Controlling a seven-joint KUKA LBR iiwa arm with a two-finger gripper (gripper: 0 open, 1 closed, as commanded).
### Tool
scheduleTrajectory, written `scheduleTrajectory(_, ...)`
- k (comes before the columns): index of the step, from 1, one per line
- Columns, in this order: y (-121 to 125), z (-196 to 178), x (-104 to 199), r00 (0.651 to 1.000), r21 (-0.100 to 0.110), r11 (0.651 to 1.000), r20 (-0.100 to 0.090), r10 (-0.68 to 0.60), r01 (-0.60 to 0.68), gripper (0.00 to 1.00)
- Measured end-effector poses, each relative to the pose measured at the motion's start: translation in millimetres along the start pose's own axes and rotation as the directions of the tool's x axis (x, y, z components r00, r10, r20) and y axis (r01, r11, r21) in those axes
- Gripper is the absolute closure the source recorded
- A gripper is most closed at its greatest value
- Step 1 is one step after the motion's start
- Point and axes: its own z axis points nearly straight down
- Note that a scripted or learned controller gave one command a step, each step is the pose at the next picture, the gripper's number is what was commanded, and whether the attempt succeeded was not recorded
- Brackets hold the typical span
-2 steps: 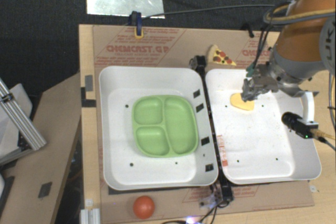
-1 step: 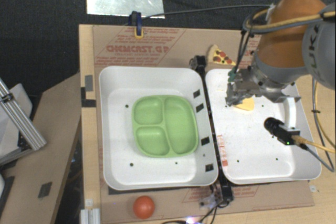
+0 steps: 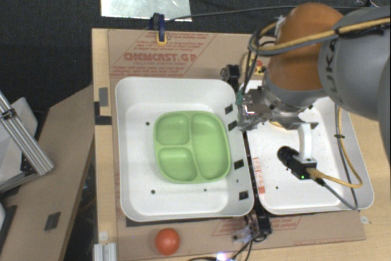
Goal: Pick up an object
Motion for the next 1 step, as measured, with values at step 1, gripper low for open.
scheduleTrajectory(1, -3.7, 15.7, 52.7, 1.000, 0.001, 1.000, 0.000, 0.000, 0.000, 1.00)
